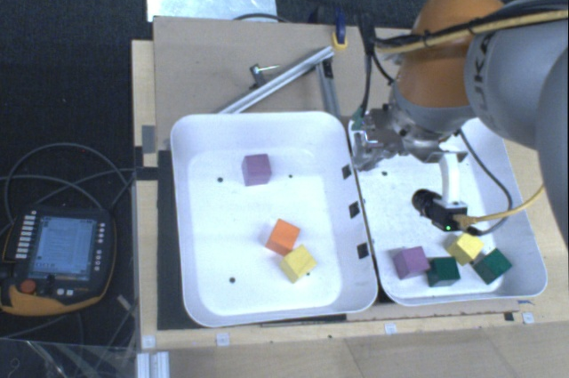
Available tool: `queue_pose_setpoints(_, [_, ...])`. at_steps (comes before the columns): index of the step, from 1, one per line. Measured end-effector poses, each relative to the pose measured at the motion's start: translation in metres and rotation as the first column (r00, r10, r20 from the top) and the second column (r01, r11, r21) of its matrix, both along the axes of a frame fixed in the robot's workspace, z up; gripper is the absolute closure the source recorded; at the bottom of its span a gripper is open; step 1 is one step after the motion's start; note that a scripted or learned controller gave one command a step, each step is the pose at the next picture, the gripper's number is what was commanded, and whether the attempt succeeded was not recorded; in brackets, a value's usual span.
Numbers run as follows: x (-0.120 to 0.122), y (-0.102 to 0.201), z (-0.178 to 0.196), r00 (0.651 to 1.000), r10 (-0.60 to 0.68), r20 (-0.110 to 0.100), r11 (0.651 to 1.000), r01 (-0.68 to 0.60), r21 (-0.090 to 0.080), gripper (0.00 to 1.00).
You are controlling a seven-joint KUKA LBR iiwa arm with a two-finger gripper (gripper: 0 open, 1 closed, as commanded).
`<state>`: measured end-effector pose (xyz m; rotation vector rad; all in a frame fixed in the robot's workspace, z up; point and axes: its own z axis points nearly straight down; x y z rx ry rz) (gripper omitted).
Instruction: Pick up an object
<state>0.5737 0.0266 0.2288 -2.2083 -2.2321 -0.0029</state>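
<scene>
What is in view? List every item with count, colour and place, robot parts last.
Bins: 2, white, side by side on the bench; left bin, right bin.
Purple cubes: 2; left bin far side, right bin near edge.
Orange cube: 1, left bin middle.
Yellow cubes: 2; left bin beside the orange cube, right bin.
Green cubes: 2, right bin near edge.
Teach pendant: 1, grey and orange, floor at left.
Arm: 1, grey with orange band, over the right bin.
End effector: 1, above the right bin's far left.

Glossy white plastic bins; matt cardboard sheet.
</scene>
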Motion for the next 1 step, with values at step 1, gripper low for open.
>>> queue_pose_setpoints(1, [-0.0328, 0.0465, -0.0046, 1.000, -0.001, -0.002, 1.000, 0.001, 0.000, 1.00])
